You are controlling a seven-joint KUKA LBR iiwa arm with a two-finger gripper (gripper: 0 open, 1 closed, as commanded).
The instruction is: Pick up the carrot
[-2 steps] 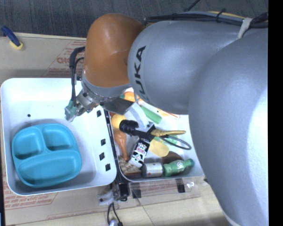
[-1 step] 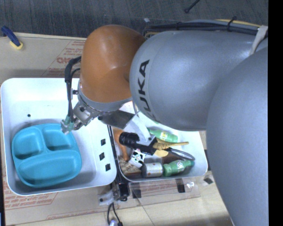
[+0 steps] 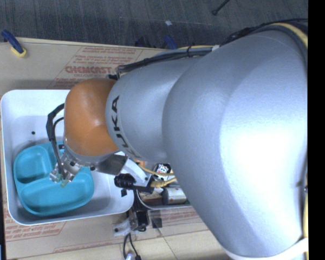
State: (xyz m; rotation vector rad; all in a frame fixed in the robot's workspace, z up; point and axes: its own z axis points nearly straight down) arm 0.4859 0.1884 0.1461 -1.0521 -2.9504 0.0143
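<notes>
The gripper (image 3: 61, 176) is hanging low over the blue divided tray (image 3: 49, 186), near the ridge that is separating its two compartments. Whether the gripper is open or closed cannot be told, since its tip is small and partly lost against the tray. A small greenish speck is showing at the tip, but it is too small to identify.

The carrot cannot be made out; its place cannot be told.

The blue divided tray is lying in the left white bin (image 3: 21, 104), toward that bin's front left corner, with its smaller compartment toward the left wall.

The orange band (image 3: 86, 118) is sitting directly above the wrist, over the middle of the left bin. The grey arm (image 3: 227, 134) is reaching in from the right and is covering the right side of the bench (image 3: 59, 66), whose printed brown surface is showing along the back edge.
</notes>
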